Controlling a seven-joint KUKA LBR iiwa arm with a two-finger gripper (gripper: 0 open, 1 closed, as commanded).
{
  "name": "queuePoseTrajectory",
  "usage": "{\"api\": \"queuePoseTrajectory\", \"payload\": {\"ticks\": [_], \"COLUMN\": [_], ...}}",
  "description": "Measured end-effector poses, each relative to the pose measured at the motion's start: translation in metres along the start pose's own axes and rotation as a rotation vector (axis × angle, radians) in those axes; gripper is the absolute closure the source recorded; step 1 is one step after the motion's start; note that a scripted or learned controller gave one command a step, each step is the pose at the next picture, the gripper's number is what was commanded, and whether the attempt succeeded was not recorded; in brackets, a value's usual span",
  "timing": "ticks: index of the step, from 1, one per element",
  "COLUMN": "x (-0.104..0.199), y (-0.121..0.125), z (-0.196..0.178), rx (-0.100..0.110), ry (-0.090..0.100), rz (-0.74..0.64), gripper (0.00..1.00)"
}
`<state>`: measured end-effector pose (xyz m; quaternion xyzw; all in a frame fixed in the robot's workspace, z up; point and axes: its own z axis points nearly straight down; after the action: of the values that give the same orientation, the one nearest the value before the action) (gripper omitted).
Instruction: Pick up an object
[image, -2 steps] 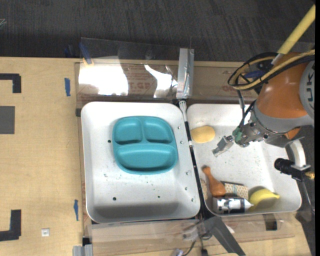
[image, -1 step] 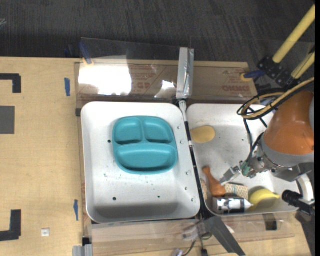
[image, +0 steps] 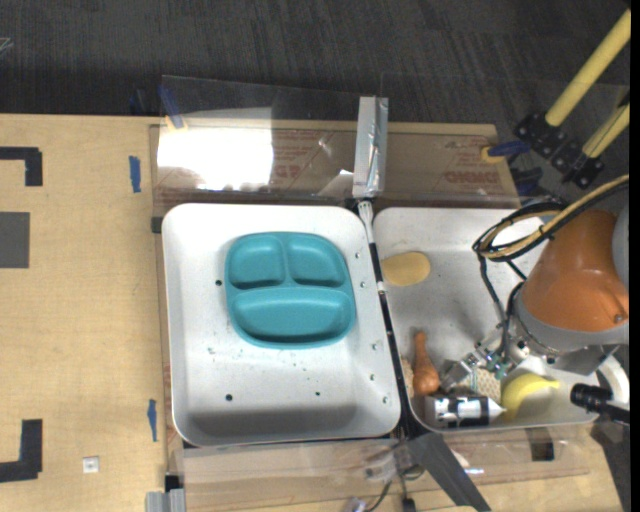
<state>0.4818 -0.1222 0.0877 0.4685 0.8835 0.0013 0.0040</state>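
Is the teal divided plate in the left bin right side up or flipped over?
Right side up: the teal plate shows its three hollow compartments facing up, flat in the left bin.

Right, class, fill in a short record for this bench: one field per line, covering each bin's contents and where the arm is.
left bin: teal three-compartment plastic tray
right bin: flat tan oval piece, orange carrot-shaped toy, yellow rounded object, small black-and-white cylinder
arm: over right bin, gripper low among the near-edge items
grasp: cannot tell

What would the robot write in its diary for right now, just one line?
arm: low over right bin | gripper: among yellow object, orange carrot-like toy, dark tube | grasp: cannot tell | left bin: teal divided plate
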Motion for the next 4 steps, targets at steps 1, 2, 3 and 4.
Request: {"api": "queuePoseTrajectory", "payload": {"ticks": [1,2,3,4], "x": [-0.001,-0.064,-0.063,-0.035], "y": [0.003,-0.043,-0.043,-0.024], "z": [-0.012,0.0,0.001,-0.05], "rx": [-0.008,0.0,0.001,0.001], "ry": [-0.006,-0.002,0.0,0.001], "rz": [0.001,0.025,0.025,-0.166], "gripper": [1.0,1.0,0.0,0.0]}}
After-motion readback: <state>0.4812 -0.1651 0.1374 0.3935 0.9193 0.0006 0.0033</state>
